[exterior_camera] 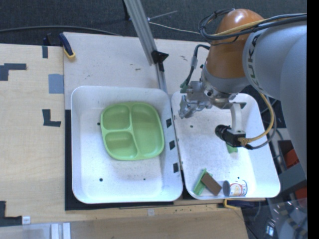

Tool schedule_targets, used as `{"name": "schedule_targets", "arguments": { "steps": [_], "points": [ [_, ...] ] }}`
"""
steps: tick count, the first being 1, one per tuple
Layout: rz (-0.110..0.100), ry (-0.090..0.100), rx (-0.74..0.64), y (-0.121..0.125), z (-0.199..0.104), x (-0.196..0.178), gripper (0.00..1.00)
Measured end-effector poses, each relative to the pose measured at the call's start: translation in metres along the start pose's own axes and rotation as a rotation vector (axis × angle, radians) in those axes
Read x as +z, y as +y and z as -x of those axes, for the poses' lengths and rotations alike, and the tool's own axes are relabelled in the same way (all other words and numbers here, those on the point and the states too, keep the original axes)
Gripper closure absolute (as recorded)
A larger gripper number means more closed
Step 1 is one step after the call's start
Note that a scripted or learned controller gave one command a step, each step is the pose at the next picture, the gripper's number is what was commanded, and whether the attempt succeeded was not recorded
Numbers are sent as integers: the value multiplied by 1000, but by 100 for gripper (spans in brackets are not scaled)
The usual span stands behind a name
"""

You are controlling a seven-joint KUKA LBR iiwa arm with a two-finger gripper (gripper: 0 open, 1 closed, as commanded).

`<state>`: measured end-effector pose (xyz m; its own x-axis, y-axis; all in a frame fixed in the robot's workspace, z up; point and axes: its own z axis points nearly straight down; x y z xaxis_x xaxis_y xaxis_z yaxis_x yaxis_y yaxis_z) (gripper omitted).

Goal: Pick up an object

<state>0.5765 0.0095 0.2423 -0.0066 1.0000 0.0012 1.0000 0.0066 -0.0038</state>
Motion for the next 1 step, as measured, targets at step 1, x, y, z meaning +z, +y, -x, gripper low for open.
{"name": "schedule_targets", "arguments": {
  "steps": [1],
  "points": [
    [0,0,0,0,-50,15,100]
  ]
}}
